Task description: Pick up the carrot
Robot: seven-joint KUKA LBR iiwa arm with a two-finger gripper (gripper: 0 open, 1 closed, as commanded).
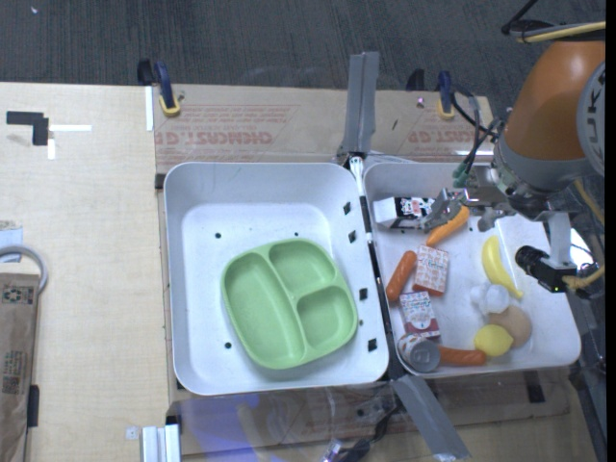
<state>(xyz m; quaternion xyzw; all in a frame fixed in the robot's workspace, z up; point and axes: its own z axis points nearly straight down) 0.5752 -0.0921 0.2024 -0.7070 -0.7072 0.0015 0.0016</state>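
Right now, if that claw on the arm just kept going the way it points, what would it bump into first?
Probably the small orange carrot lying right under the gripper, in the right bin. Depth is hard to judge from above, so its height over the carrot is unclear.

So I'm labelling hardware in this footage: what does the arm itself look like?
The arm is bulky and rounded, with a broad orange band above a grey wrist section. Dark cables run along its left side, and a black fitting juts out at its lower right. The gripper is small, metallic grey.

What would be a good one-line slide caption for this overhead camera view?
Robot arm's end effector reaching at a carrot in the cluttered right bin; green divided plate waits in the left bin.
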